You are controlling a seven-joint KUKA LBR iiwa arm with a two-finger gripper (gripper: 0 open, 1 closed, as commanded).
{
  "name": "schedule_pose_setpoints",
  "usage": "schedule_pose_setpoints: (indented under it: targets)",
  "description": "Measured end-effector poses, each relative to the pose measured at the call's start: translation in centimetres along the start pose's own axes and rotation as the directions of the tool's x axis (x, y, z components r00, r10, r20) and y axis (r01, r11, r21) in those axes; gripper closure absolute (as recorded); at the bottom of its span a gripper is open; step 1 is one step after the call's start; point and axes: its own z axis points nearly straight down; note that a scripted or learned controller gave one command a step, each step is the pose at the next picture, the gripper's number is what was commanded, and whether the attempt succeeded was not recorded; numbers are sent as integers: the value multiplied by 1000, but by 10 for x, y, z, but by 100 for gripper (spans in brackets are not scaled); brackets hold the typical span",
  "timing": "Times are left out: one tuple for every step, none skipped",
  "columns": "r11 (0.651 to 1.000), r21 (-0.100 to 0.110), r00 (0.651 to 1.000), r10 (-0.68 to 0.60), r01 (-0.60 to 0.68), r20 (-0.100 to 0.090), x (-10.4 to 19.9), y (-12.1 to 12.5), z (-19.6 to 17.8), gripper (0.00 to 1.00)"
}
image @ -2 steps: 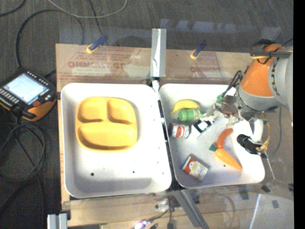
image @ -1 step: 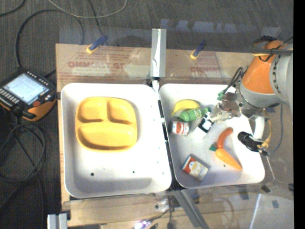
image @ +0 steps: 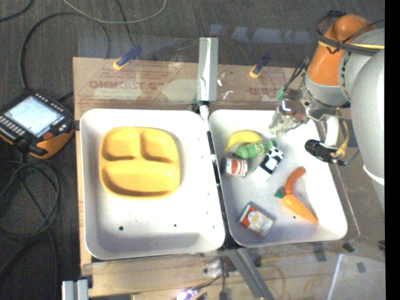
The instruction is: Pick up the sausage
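Red-orange and slightly curved, the sausage [image: 295,179] lies in the right bin [image: 331,227], touching the top of a toy carrot [image: 299,209] and just right of a black-and-white block [image: 270,160]. Well apart, near the bin's upper edge, hang the jaws [image: 284,122]; whether they are parted cannot be told. Nothing visibly sits between them.

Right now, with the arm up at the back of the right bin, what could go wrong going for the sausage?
The sausage lies tilted, its lower end right against the carrot, so the gripper could nudge or grab the carrot instead. The gripper sits above the yellow-green item and checkered block, so a low, sloppy path might clip the block.
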Motion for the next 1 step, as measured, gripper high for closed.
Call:
schedule_pose_setpoints:
  targets:
    - [997,1,997,79,-79,-2,-30,-36,69,100]
